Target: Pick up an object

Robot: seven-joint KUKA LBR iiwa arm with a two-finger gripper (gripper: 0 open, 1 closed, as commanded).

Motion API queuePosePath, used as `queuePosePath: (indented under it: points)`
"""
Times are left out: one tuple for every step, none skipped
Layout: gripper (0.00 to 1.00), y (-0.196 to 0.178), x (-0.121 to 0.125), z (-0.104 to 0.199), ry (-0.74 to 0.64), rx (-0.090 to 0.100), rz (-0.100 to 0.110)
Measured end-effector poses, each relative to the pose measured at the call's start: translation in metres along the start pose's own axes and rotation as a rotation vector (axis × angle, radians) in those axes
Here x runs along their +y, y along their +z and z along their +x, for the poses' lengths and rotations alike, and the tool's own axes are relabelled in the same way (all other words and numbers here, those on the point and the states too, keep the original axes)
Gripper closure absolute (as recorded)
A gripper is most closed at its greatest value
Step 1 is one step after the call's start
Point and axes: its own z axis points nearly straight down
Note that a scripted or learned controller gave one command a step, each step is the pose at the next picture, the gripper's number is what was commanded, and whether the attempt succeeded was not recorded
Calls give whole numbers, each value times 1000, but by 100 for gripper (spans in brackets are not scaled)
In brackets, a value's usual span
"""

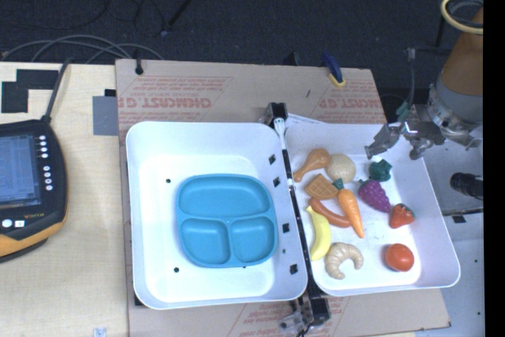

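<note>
in left bin (150,170), blue tray (226,219), right bin (442,249), toy foods (347,205)

Toy foods lay clustered in the right bin (442,264): a carrot (350,211), banana (319,234), croissant (344,259), tomato (400,257), strawberry (401,215), purple grapes (374,195), and a drumstick (311,164).

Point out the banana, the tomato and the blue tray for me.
banana (319,236), camera view, middle of its yellow curve
tomato (399,257), camera view, centre of its red body
blue tray (225,201), camera view, floor of its top compartment
</note>
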Motion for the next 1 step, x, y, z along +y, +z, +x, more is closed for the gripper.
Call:
queuePosePath:
  points:
    - [0, 118, -38, 8, 1, -3, -6]
